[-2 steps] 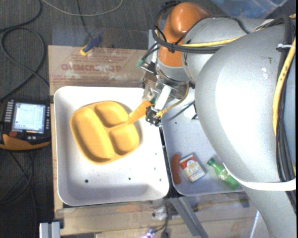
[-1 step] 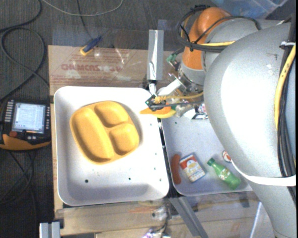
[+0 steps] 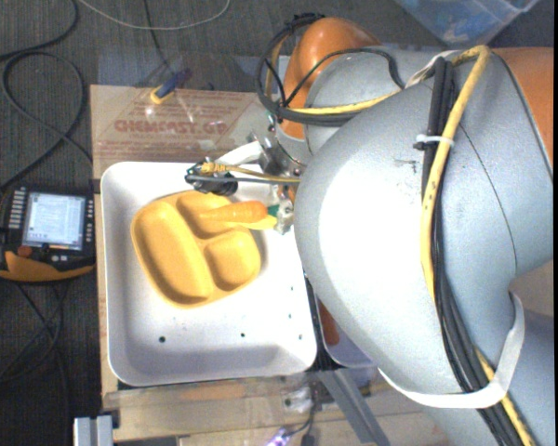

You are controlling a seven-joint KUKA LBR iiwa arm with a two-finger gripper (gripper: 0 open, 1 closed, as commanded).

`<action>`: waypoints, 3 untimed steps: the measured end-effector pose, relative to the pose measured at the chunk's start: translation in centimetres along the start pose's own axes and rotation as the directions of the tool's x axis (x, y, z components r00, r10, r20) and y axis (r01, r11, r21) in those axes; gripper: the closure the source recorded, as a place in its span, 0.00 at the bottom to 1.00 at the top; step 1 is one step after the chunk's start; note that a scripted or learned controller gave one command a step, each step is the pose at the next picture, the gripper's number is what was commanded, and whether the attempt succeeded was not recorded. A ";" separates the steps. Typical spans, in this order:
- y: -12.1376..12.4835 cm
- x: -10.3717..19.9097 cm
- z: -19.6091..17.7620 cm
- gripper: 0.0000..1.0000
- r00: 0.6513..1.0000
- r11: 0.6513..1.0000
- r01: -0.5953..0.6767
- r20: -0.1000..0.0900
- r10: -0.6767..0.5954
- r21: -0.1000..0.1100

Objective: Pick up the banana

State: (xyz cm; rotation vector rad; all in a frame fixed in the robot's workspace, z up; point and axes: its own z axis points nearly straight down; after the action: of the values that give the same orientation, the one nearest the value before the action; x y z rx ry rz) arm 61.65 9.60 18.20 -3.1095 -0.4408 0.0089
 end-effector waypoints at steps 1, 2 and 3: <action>8.1 -0.8 -10.7 1.00 0.997 0.997 -0.081 -0.001 0.081 -0.002; -2.7 -4.5 -6.6 1.00 1.000 1.000 0.030 0.002 -0.030 -0.002; 4.6 -5.7 -14.4 1.00 0.997 0.997 -0.081 -0.001 0.081 -0.004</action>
State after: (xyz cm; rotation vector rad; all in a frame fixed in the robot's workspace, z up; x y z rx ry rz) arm 57.56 3.57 32.63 -3.1291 -0.3143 0.0074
